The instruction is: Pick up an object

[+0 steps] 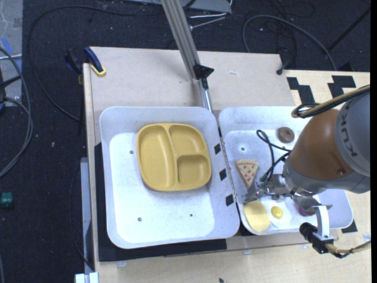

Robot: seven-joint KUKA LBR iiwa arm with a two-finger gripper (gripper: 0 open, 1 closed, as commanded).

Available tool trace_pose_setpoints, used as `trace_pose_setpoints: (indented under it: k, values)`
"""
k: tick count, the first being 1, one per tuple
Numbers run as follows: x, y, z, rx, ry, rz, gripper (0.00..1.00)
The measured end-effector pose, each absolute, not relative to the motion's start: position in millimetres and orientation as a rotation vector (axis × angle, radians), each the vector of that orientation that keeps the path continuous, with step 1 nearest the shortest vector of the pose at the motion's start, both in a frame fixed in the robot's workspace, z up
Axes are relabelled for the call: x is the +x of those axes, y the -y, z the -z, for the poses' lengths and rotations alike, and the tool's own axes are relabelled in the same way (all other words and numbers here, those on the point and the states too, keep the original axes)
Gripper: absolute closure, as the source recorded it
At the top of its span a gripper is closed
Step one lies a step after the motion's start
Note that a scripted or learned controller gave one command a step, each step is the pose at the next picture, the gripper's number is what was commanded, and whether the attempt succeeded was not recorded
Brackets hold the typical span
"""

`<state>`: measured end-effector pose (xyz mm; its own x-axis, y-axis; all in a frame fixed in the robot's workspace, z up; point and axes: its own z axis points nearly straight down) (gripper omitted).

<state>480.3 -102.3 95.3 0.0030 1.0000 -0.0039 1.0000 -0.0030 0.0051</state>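
Bench: pale board, seen from above at a slant, bearing two shallow white bins side by side.

Left bin: one yellow plate with three compartments is held in its upper middle part. The plate lies flat.

Right bin: several small things are held.
- Pizza slice: a toy wedge, tan with red dots, laid near the bin's left wall, point downward.
- Brown disc: small and round, placed toward the bin's far side, well apart from the slice.
- Yellow piece: pale, rounded, laid at the bin's near left corner, below the slice.
- Egg: a small white shape with a yellow centre, just beside the yellow piece on its right.

Arm: grey with an orange band, entered from the right and set over the right bin's right half; part of the bin floor is hidden by it.

Gripper: seen as dark metal parts at the arm's left end, low over the bin, between the slice and the yellow piece. Whether it is open or closed cannot be told; nothing is seen to be held.

Black cables are looped over the right bin beside the arm.
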Motion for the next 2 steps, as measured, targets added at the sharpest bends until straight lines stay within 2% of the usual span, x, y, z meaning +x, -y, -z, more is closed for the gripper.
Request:
trace_pose_setpoints:
  k: [1, 2]
  values:
    - [483.2, 104, -109, 2.215, -2.204, -0.008, 1.0]
    - [484.6, 114, -166, 2.219, -2.217, -0.004, 1.0]
